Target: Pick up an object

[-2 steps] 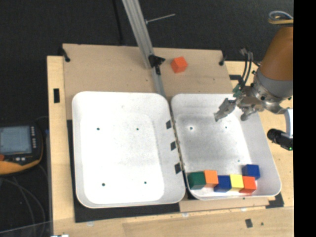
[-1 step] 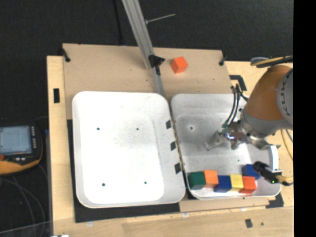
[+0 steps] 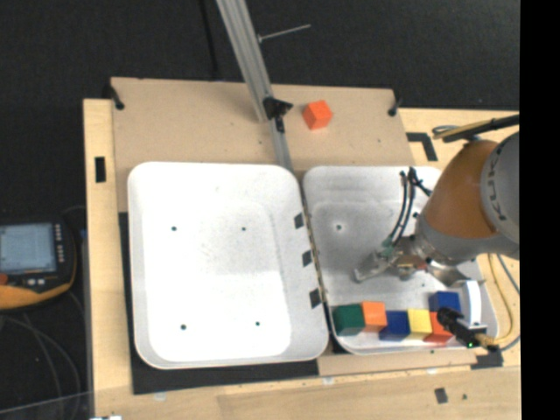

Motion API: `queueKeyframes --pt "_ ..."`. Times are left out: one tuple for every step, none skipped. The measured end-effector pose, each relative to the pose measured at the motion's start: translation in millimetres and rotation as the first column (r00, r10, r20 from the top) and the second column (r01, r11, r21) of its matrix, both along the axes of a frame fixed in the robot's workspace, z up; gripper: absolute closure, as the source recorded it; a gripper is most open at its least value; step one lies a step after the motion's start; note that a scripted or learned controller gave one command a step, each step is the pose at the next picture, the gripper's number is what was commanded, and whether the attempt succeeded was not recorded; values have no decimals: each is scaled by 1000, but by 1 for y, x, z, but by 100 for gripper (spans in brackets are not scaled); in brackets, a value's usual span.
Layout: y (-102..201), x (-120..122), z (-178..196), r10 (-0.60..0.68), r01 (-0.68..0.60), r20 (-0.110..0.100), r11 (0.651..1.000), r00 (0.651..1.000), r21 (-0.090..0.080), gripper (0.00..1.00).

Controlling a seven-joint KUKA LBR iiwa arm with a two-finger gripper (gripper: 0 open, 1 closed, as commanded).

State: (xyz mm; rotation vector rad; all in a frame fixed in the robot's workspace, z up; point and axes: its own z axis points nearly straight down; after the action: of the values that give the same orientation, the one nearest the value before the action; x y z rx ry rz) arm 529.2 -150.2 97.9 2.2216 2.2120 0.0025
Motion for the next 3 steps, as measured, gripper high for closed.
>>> queueKeyframes --pt "-11 -13 1 3 -3 1 1000 1000 1 0" --pt "-62 54 1 7 -7 2 1000 1000 -2 0" --pt "2 54 6 11 -11 -5 1000 1000 5 0"
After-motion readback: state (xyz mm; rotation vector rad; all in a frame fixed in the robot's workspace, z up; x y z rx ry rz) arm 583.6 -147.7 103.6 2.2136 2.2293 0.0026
